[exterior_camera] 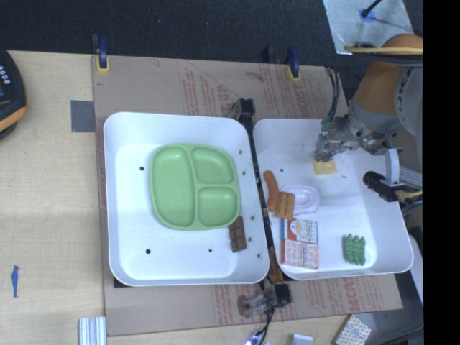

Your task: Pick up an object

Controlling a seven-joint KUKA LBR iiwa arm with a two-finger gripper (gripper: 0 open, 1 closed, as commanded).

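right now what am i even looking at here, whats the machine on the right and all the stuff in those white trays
One camera above the bench looks down at a slant. The grey and orange machine at the right is a robot arm; its gripper is down in the right bin, just above a small yellow block. I cannot tell if it grips anything. That bin also has an orange sausage-shaped toy, a printed card, a clear cup and a green knobbly piece. The left bin has a green divided plate and a small brown block.

Grey arm (402,106) with an orange band, thin dark cables along its metal wrist (small silvery jaws).
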